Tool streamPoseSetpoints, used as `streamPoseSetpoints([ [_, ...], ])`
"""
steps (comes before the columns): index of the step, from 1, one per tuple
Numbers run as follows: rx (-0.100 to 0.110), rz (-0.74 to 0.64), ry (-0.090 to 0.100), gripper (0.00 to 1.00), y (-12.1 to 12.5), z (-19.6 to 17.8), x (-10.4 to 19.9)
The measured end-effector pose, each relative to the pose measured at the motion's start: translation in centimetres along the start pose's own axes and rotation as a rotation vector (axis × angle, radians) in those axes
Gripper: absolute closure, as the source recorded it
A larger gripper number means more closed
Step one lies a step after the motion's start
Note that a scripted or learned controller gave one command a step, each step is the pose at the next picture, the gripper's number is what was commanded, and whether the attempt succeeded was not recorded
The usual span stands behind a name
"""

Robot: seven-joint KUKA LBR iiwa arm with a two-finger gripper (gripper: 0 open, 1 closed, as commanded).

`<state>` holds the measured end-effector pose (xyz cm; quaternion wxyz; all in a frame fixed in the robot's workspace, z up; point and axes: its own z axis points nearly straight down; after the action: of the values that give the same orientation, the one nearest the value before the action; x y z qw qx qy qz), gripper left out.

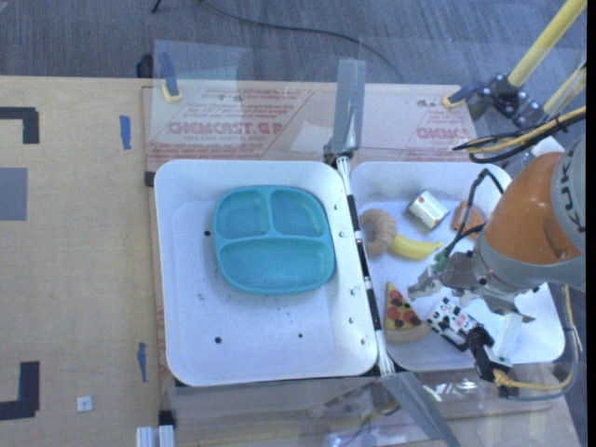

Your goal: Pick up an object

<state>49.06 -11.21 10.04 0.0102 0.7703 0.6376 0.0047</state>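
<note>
Fingers hang low in the right bin, lower right of the frame, between banana and pizza slice; their spread cannot be told. Likely the approach step: next, settle over one object and close.
</note>
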Motion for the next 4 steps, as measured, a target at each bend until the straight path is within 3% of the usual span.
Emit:
streamPoseSetpoints([
  [1,0.009,-0.06,0.011,0.0,-0.1,1.0,-2.7],
  [2,0.0,-0.057,0.001,1.0,0.1,0.0,-3.1],
  [3,0.002,-0.056,0.001,0.0,0.1,0.0,-3.1],
  [4,0.01,-0.17,0.01,0.0,0.3,1.1,-5.2],
])
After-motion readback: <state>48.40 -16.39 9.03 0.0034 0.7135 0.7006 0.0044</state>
